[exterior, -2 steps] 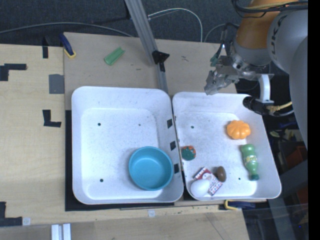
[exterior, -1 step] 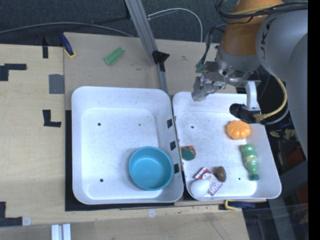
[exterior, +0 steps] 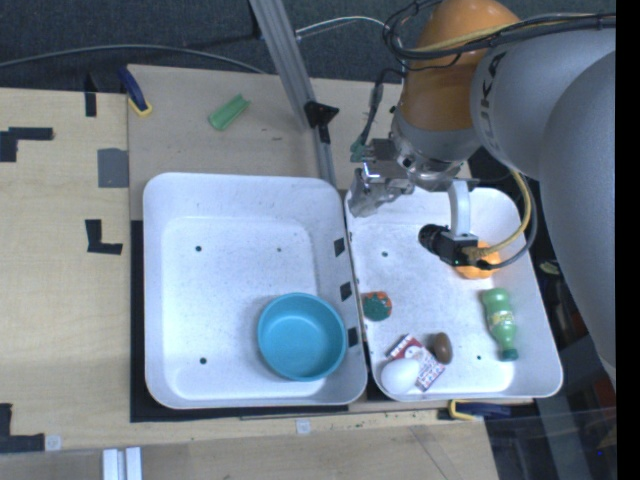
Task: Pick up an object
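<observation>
My gripper (exterior: 372, 196) hangs over the far left corner of the right bin (exterior: 530, 368), close to the divide between the two bins. I see nothing held in it. In the right bin's near half lie a small teal and orange thing (exterior: 377, 306), a red and white packet (exterior: 417, 361), a white egg-shaped thing (exterior: 399, 376), a brown lump (exterior: 441, 347) and a green bottle (exterior: 500, 321). An orange thing (exterior: 482, 261) lies near the right wall. All of them sit well in front of the gripper.
A blue bowl (exterior: 300, 336) sits in the near right part of the left bin (exterior: 200, 218). A green block (exterior: 228, 112) lies on the bench behind the bins. A grey pole (exterior: 290, 58) slants up behind the bins' divide.
</observation>
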`<state>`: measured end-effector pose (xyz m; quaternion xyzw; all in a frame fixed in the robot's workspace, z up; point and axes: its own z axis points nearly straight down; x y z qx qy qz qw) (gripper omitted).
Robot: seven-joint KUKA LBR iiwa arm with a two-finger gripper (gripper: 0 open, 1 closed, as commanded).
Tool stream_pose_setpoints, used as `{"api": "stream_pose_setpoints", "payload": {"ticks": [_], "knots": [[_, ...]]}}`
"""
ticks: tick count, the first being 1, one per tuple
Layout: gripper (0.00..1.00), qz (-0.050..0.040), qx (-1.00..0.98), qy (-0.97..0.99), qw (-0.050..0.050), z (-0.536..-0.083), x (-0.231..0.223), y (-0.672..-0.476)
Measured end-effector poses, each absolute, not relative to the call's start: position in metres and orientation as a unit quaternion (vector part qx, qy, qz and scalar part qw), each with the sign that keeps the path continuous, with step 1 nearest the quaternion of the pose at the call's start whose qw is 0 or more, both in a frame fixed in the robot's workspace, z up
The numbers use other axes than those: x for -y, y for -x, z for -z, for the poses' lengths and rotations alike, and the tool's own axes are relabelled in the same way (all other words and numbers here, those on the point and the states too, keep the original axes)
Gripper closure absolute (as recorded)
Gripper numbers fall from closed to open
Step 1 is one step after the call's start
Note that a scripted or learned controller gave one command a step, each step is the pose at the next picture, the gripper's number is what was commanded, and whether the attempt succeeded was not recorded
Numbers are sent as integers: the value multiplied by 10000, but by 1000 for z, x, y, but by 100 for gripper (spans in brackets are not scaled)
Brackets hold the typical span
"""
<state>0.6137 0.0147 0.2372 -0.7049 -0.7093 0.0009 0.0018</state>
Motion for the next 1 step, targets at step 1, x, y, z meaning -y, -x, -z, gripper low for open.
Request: {"api": "stream_pose_setpoints", "payload": {"ticks": [1], "knots": [[100, -9, 7094, 7048, 19, -229, -71, -593]]}}
